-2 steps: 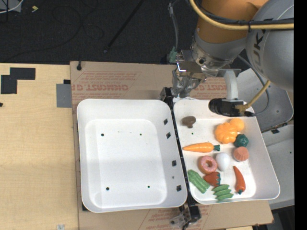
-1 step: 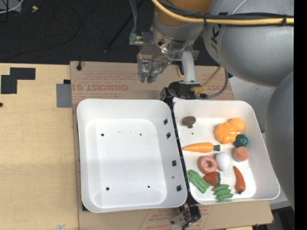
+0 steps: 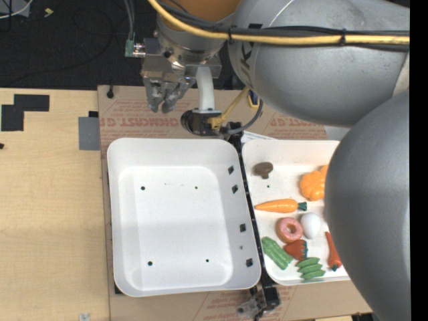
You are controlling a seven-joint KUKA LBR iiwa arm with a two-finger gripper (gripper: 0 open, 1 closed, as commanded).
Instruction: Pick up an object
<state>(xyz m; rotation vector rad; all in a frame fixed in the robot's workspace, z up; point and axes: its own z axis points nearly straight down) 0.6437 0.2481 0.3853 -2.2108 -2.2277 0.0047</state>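
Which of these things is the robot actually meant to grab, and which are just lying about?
Part of the job:
orange plastic carrot
pink toy doughnut
white egg
green pea pod
small brown mushroom
claw

Just there:
left white bin
cardboard sheet
yellow cable

Arm (image 3: 321,52): grey, bulky links fill the upper right and right side of the view, reaching leftward across the top.
Orange band (image 3: 200,2): sits above the wrist, near the top edge.
Wrist: points downward, with cables running along it.
Claw (image 3: 164,99): hangs at the upper middle, fingers pointing down, close together, nothing between them.
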